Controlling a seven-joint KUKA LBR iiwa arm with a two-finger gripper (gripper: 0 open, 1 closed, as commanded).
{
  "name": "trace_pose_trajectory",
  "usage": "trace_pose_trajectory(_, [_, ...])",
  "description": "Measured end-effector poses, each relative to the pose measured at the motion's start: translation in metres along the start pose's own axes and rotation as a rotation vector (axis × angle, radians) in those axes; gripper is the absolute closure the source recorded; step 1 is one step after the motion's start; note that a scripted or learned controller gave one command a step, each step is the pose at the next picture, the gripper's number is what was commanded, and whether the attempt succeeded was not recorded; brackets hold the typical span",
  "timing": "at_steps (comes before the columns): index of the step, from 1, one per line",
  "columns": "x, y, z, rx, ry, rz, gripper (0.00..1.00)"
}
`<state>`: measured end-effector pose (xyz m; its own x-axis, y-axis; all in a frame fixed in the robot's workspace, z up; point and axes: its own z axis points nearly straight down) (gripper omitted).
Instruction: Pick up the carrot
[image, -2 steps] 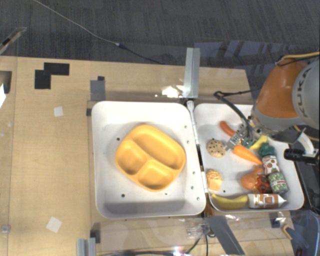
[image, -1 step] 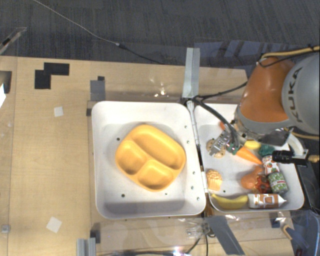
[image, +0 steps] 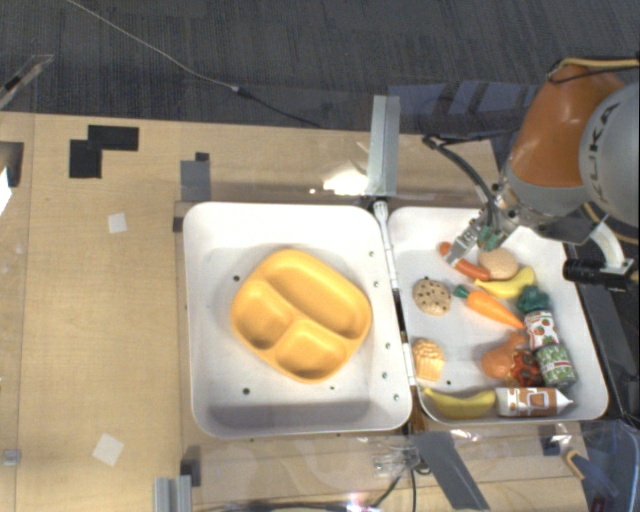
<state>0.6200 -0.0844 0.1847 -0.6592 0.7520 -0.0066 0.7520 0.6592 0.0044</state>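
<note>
The carrot is orange with a green stub at its left end and lies slanted in the middle of the right bin. My gripper hangs over the bin's upper part, above and slightly left of the carrot, clear of it. Its fingers stand apart with nothing between them. Just below the fingertips lie a small red-orange piece and a beige lump.
Around the carrot lie a cookie, a yellow banana, a green broccoli piece, a can, a sauce bottle and a second banana. The left bin holds a yellow divided plate.
</note>
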Motion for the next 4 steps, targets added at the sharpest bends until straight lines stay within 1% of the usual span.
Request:
trace_pose_trajectory(1, [0.062, -0.122, 0.003, 0.003, 0.003, 0.12, 1.0])
trace_pose_trajectory(2, [0.061, -0.118, -0.008, -0.003, -0.002, 0.11, 1.0])
trace_pose_trajectory(3, [0.108, -0.065, -0.001, 0.0, 0.003, 0.328, 1.0])
trace_pose_trajectory(4, [0.073, -0.114, 0.053, 0.006, 0.004, 0.411, 1.0])
